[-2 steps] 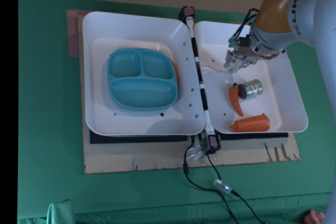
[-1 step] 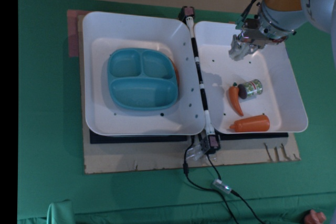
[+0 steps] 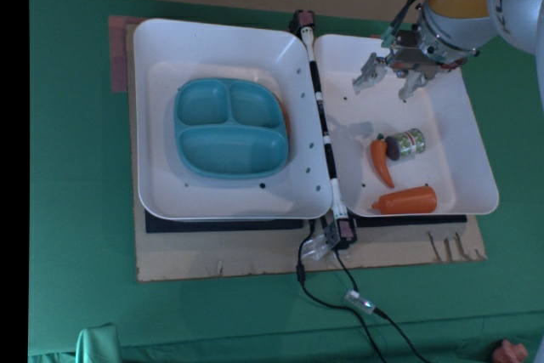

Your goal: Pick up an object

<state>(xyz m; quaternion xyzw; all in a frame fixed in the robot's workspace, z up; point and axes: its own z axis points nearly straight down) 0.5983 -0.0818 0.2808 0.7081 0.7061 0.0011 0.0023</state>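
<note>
- Right now the gripper (image 3: 389, 80) hangs over the upper part of the right bin (image 3: 476, 150), with its two fingers spread wide and nothing between them.
- Lower in that bin lie three things to pick from.
- One toy carrot (image 3: 380, 161) lies in the middle, just beside one small jar (image 3: 406, 144) on its side.
- One orange bottle (image 3: 406, 201) lies near the bottom edge.
- I think the carrot is light and hard, and it gets thin at the tip, so grab its thick top part.
- The jar looks round and may roll away.
- The left bin (image 3: 161, 47) holds one blue plate (image 3: 229, 128) with three parts.
- That makes two bins, one plate, and three small things.
</note>
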